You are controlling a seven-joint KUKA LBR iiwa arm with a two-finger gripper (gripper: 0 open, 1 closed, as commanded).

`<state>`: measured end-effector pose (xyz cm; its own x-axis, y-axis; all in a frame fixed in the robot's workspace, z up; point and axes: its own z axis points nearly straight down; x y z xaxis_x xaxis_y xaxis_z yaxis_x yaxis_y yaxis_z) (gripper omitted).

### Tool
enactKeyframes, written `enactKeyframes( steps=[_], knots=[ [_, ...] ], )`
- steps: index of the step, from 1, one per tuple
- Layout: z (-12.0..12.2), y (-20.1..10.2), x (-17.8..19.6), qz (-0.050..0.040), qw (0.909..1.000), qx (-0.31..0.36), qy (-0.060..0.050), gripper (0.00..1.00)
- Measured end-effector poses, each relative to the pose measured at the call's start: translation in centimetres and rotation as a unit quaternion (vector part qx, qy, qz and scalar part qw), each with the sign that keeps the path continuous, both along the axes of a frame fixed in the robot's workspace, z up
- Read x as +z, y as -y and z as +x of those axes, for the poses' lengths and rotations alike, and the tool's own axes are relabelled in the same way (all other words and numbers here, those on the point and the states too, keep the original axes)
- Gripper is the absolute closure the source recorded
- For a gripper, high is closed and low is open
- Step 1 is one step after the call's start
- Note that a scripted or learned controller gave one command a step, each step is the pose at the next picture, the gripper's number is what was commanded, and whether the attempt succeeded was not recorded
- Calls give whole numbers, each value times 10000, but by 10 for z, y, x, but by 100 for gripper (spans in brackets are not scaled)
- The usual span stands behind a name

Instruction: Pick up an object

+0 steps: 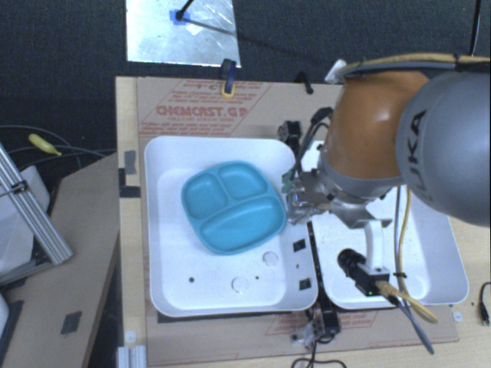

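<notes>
A blue divided plate [232, 205] lies flat in the left white bin [173, 282], toward its upper middle. The arm's orange band and grey wrist loom over the divide between the two bins. My gripper [298, 196] hangs below the wrist at the plate's right rim, close to the left bin's right wall. Whether it touches the plate cannot be made out. Nothing is seen held in it.
The right white bin [445, 274] is largely covered by the arm, with cables and a black fitting [360, 271] over it. Both bins rest on a cardboard sheet [199, 106]. A silver panel [180, 21] lies behind the bench.
</notes>
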<state>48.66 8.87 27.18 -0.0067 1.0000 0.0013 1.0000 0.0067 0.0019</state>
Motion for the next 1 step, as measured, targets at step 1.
enactKeyframes(
  steps=[1],
  knots=[
    [1,-11,49,4,10000,-8,21,100]
  ],
)
